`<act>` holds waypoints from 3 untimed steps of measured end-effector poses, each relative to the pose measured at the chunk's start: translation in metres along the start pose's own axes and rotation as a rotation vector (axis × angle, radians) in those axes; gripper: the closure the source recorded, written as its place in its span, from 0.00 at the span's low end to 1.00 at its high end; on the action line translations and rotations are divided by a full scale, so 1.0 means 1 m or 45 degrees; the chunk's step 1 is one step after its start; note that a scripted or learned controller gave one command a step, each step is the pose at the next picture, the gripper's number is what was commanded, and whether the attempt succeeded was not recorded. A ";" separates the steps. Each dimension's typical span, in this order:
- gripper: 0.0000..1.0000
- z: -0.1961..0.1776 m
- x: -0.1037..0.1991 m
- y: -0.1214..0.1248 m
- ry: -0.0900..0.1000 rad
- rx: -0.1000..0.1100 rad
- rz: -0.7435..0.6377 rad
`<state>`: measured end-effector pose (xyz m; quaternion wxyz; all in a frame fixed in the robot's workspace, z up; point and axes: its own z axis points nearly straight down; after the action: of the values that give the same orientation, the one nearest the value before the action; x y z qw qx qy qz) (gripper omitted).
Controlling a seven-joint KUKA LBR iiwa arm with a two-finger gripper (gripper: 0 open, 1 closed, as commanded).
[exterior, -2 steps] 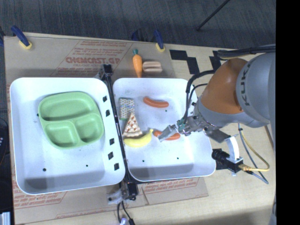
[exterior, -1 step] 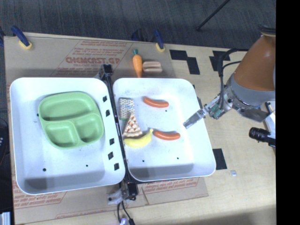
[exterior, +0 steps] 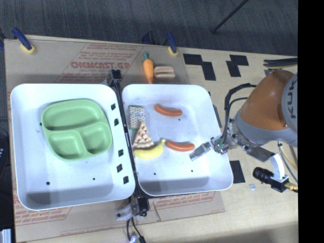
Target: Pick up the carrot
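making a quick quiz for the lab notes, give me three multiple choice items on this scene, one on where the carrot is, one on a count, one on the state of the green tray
1. Where is the carrot?
A. in the left bin
B. on the bench behind the right bin, beside a small bun
C. on the green tray

2. How many sausages lie in the right bin?
A. one
B. two
C. four

3. What state is the green tray in?
A. upside down
B. stacked on another tray
C. right way up in the left bin

Answers: 1 B, it lies outside the bins at their far edge. 2 B, sausages at and. 3 C, its compartments face up.
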<state>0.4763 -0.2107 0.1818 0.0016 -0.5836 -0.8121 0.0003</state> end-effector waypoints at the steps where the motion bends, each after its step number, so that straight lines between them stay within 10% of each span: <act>1: 0.00 0.090 -0.024 0.071 -0.001 -0.001 0.082; 2: 0.00 -0.040 -0.025 0.073 -0.005 -0.004 0.040; 3: 0.00 0.027 0.076 0.047 0.001 0.002 -0.130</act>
<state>0.4964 -0.1241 0.1550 0.0025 -0.5412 -0.8409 0.0006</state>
